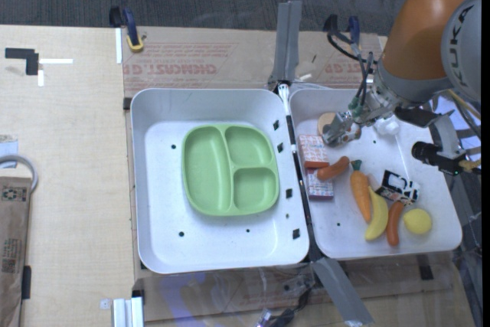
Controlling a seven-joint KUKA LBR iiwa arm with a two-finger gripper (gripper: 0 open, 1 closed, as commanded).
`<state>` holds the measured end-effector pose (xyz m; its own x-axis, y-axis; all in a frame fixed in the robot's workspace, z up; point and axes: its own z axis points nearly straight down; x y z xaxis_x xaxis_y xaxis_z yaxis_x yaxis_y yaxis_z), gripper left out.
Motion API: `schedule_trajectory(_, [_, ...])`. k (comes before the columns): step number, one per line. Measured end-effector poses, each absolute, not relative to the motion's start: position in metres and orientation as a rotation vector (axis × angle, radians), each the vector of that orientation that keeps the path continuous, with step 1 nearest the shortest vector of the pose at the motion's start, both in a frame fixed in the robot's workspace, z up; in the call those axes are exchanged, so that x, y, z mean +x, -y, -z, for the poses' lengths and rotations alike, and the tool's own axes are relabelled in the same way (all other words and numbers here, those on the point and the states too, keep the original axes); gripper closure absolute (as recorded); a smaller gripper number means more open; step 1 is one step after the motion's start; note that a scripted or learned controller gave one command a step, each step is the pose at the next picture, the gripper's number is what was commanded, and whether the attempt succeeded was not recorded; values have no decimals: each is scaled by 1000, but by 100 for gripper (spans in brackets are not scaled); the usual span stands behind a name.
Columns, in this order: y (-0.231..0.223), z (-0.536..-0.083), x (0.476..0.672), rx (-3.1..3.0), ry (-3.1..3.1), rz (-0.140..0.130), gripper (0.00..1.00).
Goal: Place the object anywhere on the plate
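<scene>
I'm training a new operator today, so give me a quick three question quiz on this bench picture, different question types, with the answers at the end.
1. True or false: the green plate sits in the left bin.
2. Multiple choice: what lies nearest the tool? A) the lemon B) the round tan item C) the banana
3. Fill in: the plate has ___ compartments.

Key:
1. True.
2. B. The tool hangs over the upper left part of the right bin, close to the tan item; the lemon and banana lie near the bin's lower edge.
3. Three: one long one on the left, two smaller ones on the right, with no toy food in them yet.
</scene>
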<state>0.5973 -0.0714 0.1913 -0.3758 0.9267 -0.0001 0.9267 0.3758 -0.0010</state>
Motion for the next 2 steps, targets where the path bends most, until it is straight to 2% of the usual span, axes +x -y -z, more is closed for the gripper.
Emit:
schedule_trajectory(1, [9,-191,612,-1590,2710,-1,100])
schedule_trajectory(2, [-58,-191,601,-1682,2652,-3,100])
